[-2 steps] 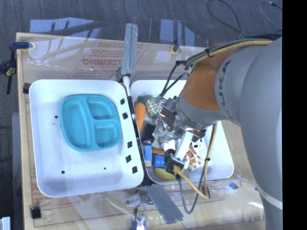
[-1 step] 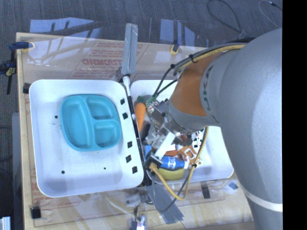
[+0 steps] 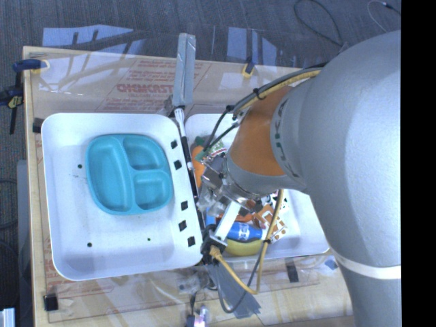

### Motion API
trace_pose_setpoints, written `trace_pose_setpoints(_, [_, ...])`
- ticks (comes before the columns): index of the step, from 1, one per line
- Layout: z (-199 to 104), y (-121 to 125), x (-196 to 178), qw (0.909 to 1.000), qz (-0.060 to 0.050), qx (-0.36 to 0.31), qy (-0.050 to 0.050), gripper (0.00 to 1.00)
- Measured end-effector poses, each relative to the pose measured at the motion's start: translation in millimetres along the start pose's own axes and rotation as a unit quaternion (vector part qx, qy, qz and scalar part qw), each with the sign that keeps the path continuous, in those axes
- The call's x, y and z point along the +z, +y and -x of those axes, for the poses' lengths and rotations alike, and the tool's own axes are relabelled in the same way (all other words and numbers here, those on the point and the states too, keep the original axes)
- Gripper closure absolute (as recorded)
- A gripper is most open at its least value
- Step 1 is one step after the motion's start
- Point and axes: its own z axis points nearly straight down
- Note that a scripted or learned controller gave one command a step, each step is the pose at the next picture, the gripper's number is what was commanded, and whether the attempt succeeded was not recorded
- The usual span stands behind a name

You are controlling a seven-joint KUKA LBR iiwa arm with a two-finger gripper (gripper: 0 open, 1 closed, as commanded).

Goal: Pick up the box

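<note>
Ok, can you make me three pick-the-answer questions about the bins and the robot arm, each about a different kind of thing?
1. Where is the blue tray?
A. left bin
B. right bin
C. on the floor

2. What colour is the band above the arm's wrist?
A. green
B. orange
C. purple

3. How many sections does the tray have?
A. one
B. three
C. six

Answers: 1 A, it lies flat in the left bin. 2 B, orange shows between the grey parts. 3 B, ridges split it into one long and two smaller sections.
</note>
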Motion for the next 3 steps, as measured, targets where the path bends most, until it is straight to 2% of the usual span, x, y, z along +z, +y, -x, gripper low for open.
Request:
trace_pose_setpoints(1, [-13,27,-1,0.9963,0.002,-0.086,0.001,1.00])
trace_pose_setpoints(2, [-18,-14,-58,0.9879,0.000,0.155,0.002,1.00])
trace_pose_setpoints(3, [11,6,-34,0.9733,-0.001,0.229,0.001,1.00])
